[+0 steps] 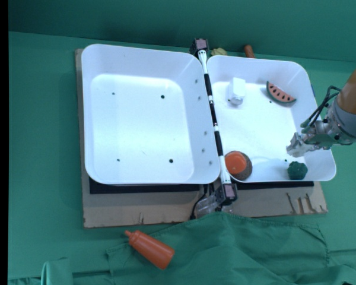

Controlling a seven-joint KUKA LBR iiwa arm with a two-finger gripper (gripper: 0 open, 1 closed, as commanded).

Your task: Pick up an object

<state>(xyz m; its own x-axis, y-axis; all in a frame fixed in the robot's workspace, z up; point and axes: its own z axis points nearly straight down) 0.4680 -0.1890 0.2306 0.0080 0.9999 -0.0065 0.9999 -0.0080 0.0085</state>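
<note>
Four small things are lying in my right bin (320,171): a dark green, knobbly broccoli-like lump (296,170) in the near right corner, a round orange-and-brown ball (238,164) against the near left wall, a flat watermelon slice (280,93) at the far side, and a white blocky piece (237,90) near the far left. My tool (296,145) is hovering just above and beside the green lump, nothing showing in it; whether it is spread I cannot tell. The left bin (95,58) is lying smooth and glossy. An orange bottle (149,249) is resting on the green tabletop (41,129) beside crumpled cloth (255,248).
</note>
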